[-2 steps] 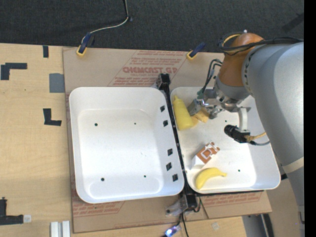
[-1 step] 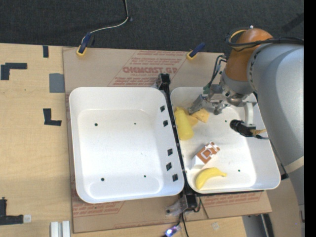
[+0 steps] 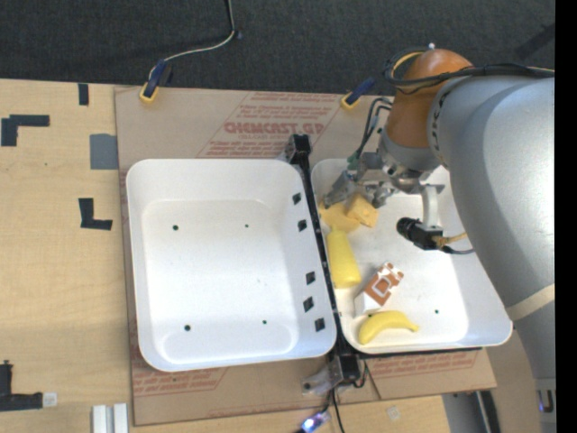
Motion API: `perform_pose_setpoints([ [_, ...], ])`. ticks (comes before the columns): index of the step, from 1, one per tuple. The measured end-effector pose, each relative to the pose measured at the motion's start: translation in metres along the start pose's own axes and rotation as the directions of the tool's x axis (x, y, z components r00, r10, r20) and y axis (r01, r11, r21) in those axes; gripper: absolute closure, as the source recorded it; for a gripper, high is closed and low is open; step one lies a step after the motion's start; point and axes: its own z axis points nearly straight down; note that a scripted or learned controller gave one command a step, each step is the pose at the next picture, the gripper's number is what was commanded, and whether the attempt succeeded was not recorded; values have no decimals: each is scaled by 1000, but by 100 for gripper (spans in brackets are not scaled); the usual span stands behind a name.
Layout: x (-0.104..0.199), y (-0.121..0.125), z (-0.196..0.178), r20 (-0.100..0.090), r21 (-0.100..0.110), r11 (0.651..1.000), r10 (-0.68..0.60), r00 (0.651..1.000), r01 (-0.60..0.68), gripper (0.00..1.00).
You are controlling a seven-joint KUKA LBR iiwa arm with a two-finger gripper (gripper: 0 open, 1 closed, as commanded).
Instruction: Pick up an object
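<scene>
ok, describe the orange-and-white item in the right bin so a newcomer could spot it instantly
Start at the right white bin, the one under the grey arm. Look at its lower half, just right of the long yellow object lying along the divider. The orange-and-white item sits above the banana; it is small, boxy and the only patterned, non-yellow piece there.

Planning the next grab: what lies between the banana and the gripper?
In the camera view, between banana and gripper lie an orange-white box and a yellow cylinder.
</scene>
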Motion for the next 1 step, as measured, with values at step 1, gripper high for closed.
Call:
perform_pose_setpoints([
  [1,4,-75,-18,-10,17,1000,1,1000,-1,0],
])
